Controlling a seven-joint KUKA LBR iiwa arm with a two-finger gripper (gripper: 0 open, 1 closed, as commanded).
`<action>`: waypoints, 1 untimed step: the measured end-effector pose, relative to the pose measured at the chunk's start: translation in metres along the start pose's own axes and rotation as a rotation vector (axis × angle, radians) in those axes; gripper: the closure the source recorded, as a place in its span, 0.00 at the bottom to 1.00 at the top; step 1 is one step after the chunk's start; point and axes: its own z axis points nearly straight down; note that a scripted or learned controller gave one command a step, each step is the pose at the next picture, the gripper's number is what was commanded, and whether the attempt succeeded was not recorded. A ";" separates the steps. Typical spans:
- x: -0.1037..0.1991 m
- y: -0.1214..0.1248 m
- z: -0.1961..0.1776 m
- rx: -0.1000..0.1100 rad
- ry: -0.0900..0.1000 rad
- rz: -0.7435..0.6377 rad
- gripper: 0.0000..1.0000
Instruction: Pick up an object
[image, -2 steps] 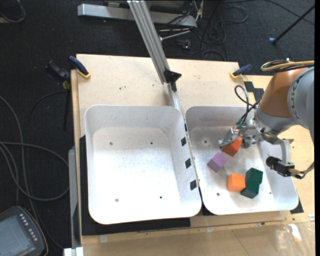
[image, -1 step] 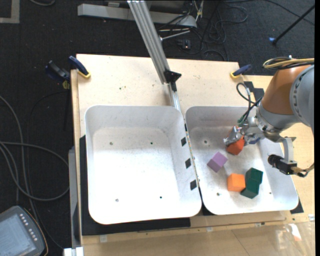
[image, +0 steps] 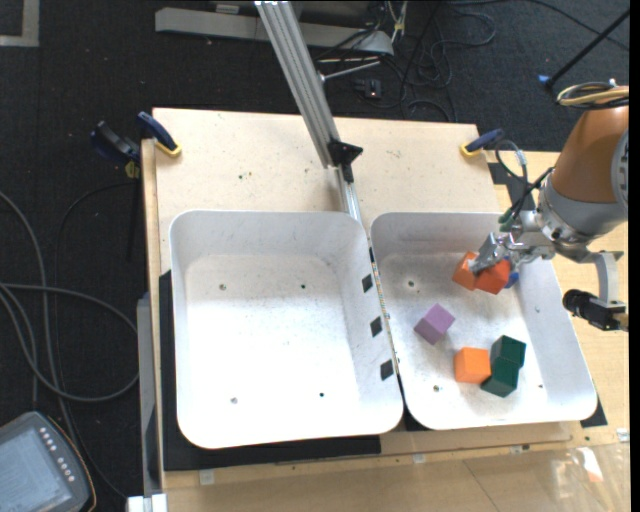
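Dark speckled floor (image: 70, 80) strewn with black cables (image: 50, 330) surrounds the pale wooden bench (image: 260, 160).

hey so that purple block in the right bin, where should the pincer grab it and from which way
Judging by its pose, take the purple block from straight above, closing on two opposite flat side faces. It sits alone on the right bin floor, turned slightly diagonal, so rotate the pincer to match its edges. The orange cube and green block lie apart from it, leaving room around it.
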 end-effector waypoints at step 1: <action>0.000 0.001 -0.040 0.001 0.001 -0.003 1.00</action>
